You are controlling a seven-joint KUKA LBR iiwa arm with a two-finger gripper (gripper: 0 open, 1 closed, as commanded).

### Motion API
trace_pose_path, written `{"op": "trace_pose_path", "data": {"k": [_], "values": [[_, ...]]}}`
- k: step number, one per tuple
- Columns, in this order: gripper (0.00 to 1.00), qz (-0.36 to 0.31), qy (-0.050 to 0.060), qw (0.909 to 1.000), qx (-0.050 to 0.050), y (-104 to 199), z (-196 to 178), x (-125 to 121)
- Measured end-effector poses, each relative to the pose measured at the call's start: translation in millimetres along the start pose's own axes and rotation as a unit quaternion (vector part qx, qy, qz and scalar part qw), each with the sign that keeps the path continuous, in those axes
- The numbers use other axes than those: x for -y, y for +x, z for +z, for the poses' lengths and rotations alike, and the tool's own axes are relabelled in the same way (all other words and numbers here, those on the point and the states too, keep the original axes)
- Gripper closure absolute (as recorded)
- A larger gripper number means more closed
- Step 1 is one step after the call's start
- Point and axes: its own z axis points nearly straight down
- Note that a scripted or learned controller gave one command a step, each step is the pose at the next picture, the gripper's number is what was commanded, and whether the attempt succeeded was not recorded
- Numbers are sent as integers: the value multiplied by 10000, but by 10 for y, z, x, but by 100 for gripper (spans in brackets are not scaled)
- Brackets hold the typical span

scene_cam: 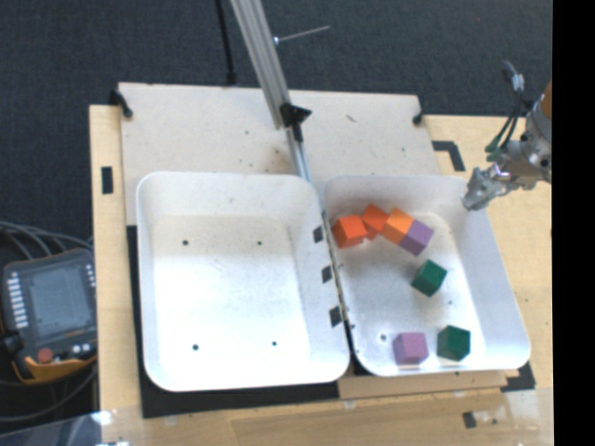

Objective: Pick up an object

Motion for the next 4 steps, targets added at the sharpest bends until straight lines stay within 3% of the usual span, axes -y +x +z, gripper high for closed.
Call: {"op": "trace_pose_path", "data": {"k": [4], "values": [[100,-10,25,10000,-18,2113,204,-618]]}}
